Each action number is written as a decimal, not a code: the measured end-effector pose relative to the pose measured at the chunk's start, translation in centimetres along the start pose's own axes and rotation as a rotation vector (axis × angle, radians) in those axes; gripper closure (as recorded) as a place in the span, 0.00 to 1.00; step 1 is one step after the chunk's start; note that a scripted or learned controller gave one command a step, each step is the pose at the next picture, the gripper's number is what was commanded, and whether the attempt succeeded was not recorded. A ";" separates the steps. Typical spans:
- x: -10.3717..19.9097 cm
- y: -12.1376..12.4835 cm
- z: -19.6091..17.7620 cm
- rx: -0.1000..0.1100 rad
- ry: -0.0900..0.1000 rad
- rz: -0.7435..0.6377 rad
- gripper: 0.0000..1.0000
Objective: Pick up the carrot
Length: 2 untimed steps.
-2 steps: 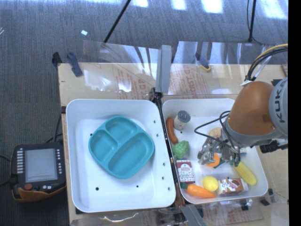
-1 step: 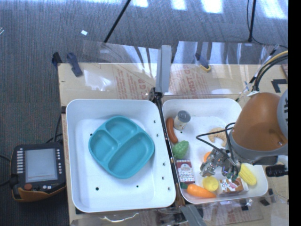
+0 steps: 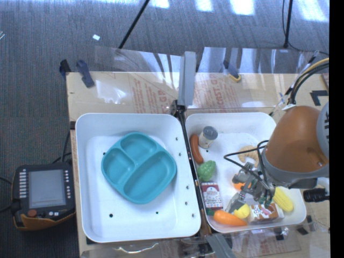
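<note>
Grey arm with orange band reaches into the right-hand shallow white bin [image 3: 269,120]; its claw [image 3: 248,193] hangs low over the clutter near that bin's front, whether spread or pressed together I cannot tell. The tapered orange carrot [image 3: 229,217] lies flat along the same bin's front wall, just below the claw and apart from it, beside a small red packet [image 3: 212,195], with a yellow corn cob [image 3: 283,199] further right. The left-hand bin [image 3: 88,144] holds a teal divided plastic plate [image 3: 138,167].
</note>
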<state>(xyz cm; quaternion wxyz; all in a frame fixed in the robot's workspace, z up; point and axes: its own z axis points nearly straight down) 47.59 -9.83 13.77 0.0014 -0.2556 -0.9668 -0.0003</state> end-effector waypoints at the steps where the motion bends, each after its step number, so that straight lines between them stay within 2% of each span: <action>1: -5.7 -0.1 5.2 0.001 0.001 0.289 0.00; 2: -5.7 0.1 4.2 0.000 0.001 0.284 1.00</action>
